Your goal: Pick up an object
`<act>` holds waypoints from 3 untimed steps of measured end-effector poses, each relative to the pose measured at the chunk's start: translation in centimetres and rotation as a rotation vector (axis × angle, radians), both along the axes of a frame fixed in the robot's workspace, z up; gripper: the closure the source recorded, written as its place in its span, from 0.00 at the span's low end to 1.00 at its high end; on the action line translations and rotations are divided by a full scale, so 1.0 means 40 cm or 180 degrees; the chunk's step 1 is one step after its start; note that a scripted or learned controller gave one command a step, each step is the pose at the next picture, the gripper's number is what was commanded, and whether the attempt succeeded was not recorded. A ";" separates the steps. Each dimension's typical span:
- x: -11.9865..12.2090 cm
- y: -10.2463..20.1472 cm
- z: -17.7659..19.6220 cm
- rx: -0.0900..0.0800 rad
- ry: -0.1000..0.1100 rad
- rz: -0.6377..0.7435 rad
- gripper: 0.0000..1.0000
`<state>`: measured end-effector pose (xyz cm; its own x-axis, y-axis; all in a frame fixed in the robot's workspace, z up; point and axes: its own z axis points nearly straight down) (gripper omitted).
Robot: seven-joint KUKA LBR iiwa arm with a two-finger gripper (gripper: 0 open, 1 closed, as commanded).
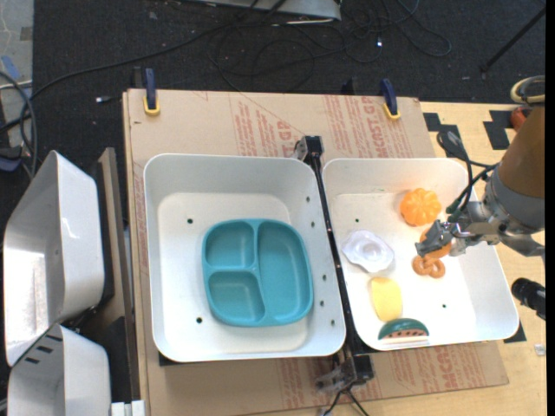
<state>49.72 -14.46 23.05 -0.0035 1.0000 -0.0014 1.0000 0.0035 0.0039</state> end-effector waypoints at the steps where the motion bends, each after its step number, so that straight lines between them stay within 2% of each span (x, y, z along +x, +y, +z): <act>1: 0.004 0.000 0.133 -0.0003 -0.0007 0.0001 1.00; 2: -0.017 0.116 0.124 0.0007 0.0014 0.0011 1.00; 3: -0.032 0.266 0.089 0.0008 0.0017 0.0013 1.00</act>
<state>48.43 -3.84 26.61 -0.0075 1.0000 0.0011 1.0000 0.0075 -0.0013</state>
